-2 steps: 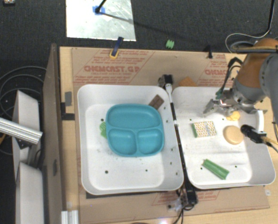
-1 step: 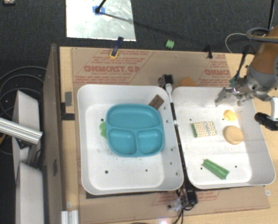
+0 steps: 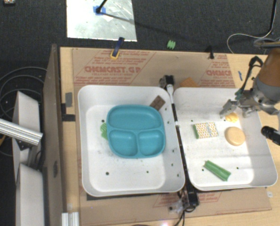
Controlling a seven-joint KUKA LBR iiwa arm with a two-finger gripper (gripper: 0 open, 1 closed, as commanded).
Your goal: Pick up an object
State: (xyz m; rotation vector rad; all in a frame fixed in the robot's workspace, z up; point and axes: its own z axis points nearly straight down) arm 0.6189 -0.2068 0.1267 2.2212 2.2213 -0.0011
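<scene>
The right bin (image 3: pixel 267 171) holds a speckled green-edged pad (image 3: pixel 205 130), a round tan object (image 3: pixel 235 136), a green oblong piece (image 3: pixel 217 170) and a small yellow object (image 3: pixel 231 118). My gripper (image 3: pixel 235 108) hangs low over the right bin's far right part, just above and touching or nearly touching the small yellow object. The grey arm with its orange band (image 3: pixel 274 74) comes in from the right. The left bin (image 3: pixel 90 173) carries a blue divided plate (image 3: pixel 135 131).
A green item (image 3: pixel 103 130) pokes out from under the plate's left edge. A brown block (image 3: pixel 157 102) lies at the left bin's far right corner. A black bar (image 3: pixel 173 112) runs between the bins. Cables lie on the floor at left.
</scene>
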